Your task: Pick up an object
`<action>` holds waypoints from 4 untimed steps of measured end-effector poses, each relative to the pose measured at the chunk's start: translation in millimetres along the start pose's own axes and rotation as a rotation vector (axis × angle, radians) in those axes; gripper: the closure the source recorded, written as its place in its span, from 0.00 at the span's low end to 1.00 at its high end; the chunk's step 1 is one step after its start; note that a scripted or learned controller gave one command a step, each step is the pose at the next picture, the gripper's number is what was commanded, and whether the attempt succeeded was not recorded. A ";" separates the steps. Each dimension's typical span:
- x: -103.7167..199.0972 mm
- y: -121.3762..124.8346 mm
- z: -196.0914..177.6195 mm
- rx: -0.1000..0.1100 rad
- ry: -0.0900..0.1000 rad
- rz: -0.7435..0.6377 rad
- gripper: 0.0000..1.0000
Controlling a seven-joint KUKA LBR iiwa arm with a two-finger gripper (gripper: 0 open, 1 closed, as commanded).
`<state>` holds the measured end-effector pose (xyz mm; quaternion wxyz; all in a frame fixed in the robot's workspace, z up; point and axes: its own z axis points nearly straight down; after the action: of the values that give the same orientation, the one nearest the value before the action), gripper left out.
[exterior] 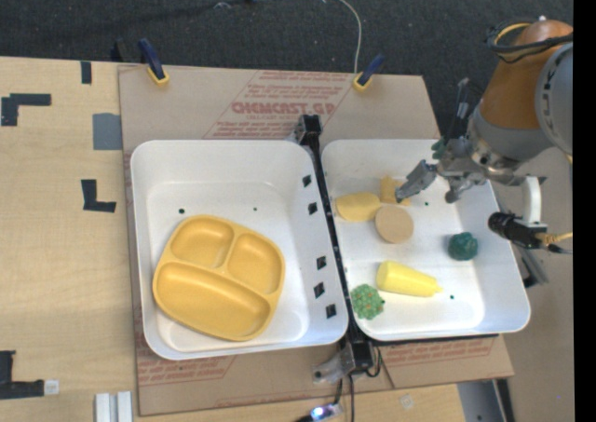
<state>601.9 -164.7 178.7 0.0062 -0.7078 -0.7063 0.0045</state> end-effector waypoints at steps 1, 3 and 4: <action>0.3 3.3 -7.6 -0.013 -0.002 -0.003 0.00; 0.0 0.5 95.6 -0.014 -0.004 -0.004 0.00; 0.2 1.1 83.3 -0.017 -0.005 -0.004 1.00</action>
<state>601.8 -164.3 95.4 -0.0017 -0.7063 -0.7079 0.0003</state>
